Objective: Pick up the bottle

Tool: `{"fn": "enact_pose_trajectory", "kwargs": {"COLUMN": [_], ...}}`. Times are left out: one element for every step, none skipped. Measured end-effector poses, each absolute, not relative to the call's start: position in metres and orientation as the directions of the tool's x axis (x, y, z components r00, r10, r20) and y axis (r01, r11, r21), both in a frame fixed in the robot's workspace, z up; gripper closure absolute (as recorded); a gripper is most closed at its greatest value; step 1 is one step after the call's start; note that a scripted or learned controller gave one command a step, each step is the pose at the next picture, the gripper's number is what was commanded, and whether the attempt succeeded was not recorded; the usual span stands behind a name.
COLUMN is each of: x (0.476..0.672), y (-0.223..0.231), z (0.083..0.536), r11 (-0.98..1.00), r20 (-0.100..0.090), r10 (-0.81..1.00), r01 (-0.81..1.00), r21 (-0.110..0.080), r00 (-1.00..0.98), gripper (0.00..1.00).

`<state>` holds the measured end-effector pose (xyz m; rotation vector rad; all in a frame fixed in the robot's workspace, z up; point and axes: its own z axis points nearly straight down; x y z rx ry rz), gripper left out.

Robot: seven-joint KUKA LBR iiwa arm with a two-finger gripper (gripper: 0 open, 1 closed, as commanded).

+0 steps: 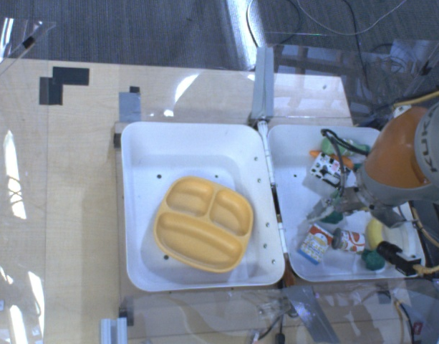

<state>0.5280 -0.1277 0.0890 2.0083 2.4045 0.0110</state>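
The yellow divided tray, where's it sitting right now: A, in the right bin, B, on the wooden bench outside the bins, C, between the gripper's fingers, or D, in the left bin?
D: the yellow divided tray lies flat on the floor of the left bin, apart from the small items cluttering the right bin.

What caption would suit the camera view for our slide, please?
Arm over right bin of small items; yellow divided plate in left bin.
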Motion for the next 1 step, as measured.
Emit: {"fn": "enact_pose_trajectory", "kwargs": {"x": [0.5314], "y": [-0.1269], "z": [0.1018], "r11": [0.181], "r20": [-0.005], "r10": [0.983], "r01": [0.983], "r21": [0.020], "r00": [-0.181], "gripper": [1.00]}}
